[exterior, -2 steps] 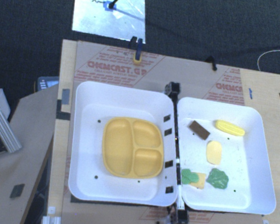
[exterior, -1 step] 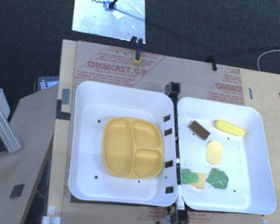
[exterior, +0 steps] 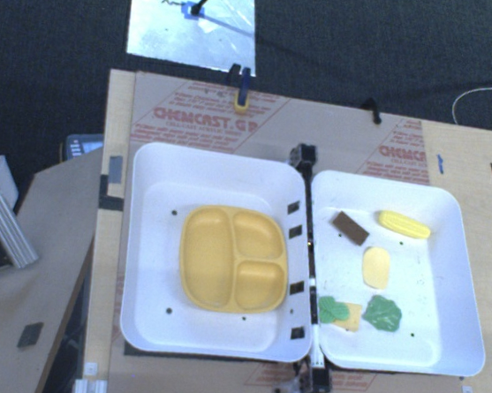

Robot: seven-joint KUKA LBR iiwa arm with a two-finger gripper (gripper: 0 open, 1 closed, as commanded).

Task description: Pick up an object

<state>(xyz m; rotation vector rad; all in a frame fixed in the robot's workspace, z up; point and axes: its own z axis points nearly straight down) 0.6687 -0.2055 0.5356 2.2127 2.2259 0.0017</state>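
Nearest, low in the right bin (exterior: 465, 263), two green leafy pieces (exterior: 382, 313) flank one yellow wedge (exterior: 351, 317), then one pale oval (exterior: 376, 268), one brown block (exterior: 349, 227) and one corn cob (exterior: 403, 225) farther up, well spaced, while one yellow divided plate (exterior: 232, 260) occupies the left bin (exterior: 149, 224).

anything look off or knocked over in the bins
Nothing stands out. The yellow divided tray lies flat in the left bin. In the right bin the corn cob, brown block and green pieces lie loosely scattered.
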